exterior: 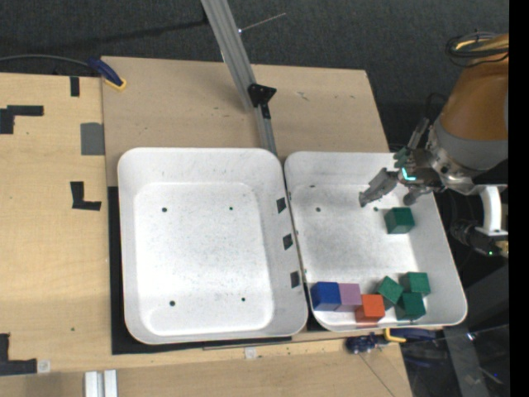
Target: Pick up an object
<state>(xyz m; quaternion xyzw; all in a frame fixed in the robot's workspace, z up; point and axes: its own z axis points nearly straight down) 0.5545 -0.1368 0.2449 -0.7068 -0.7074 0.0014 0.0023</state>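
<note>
The green cube (399, 220) is small and matte, lying alone in the upper right of the right bin (331, 246). It sits just below the gripper (392, 190), outside the fingers. The fingers are spread apart, empty, one reaching left (374, 189) over the bin floor, touching no block.

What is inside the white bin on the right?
The right bin holds a lone green block by the gripper, and along its near wall blue, purple, orange and three green blocks.
</note>
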